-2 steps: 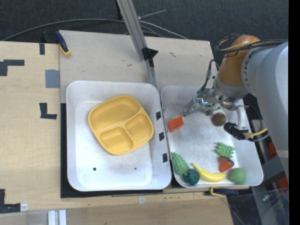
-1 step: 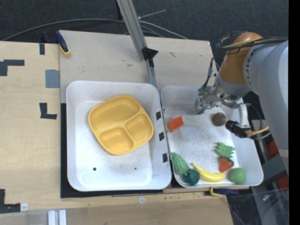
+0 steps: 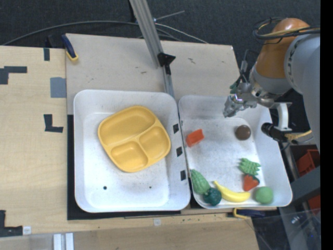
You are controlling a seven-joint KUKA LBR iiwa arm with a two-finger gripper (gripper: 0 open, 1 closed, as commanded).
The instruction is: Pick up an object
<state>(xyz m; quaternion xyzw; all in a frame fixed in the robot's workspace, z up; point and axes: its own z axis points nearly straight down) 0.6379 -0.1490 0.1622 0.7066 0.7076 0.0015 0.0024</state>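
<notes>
One end effector [image 3: 232, 107], grip state you cannot tell, hovers upper right above the brown ball [image 3: 242, 133]; approach step, next descend.

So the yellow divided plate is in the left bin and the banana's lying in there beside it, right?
Not quite. The yellow divided plate is in the left bin, but the banana lies in the right bin, near its front edge among the other toy foods. The camera view shows it.
</notes>
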